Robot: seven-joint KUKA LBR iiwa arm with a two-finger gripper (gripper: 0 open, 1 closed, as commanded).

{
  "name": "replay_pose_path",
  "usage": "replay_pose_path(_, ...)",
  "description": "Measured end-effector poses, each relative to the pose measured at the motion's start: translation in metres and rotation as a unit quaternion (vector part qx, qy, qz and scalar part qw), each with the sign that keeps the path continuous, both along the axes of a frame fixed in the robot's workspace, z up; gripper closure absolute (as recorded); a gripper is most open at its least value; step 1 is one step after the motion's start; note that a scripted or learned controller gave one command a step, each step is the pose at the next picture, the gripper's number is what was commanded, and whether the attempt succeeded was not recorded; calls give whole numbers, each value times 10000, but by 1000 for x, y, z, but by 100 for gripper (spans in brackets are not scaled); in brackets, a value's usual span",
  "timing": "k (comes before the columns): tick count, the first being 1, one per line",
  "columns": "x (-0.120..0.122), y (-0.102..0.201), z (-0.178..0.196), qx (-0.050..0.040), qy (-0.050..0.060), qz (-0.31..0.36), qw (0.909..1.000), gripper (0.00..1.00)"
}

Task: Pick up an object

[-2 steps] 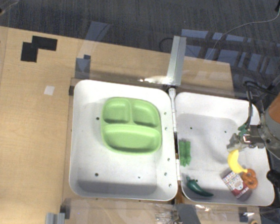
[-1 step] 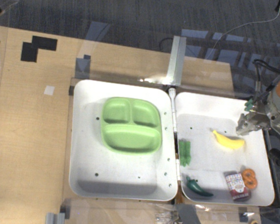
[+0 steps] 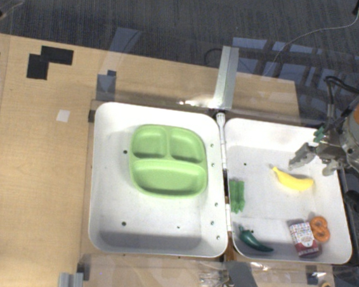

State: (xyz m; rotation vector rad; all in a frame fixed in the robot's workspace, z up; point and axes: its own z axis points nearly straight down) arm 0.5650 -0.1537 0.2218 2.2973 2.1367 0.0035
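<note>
Taking the yellow banana (image 3: 293, 180) in the right bin (image 3: 256, 138) as our landmark, we start at the near edge of the bench. Nearest to us, below and to the left of the banana, lies a dark green pepper (image 3: 255, 240) by the bin's near rim. To the right of that, near the bin's near right corner and well below the banana, we see a small red carton (image 3: 303, 238), with an orange pretzel-shaped toy (image 3: 320, 228) touching or just beside its right side; we cannot tell which. Farther up and to the banana's left, a light green blocky piece (image 3: 236, 195) lies along the bin's left wall.

The banana itself lies flat on the bin floor in the far right part, its length running left to right.

Just above and to the right of the banana we see the gripper (image 3: 316, 161). Its two fingers are spread apart, one tip near the banana's left end and the other past its right end, and nothing sits between them. We cannot tell whether either tip touches the banana.

Well to the banana's left, in the left bin (image 3: 108, 183), rests a green divided plate (image 3: 167, 159).
</note>
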Motion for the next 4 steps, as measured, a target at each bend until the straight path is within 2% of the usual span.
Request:
replay_pose_path(1, 36, -21, -132, -13, -42, 286, 9996, 0)
replay_pose_path(2, 39, -19, -119, -9, -76, 325, 9994, 100)
replay_pose_path(3, 77, 33, -30, 1, -10, 168, 9999, 100)
replay_pose_path(4, 41, 49, -79, 7, 10, 10, 10000, 100)
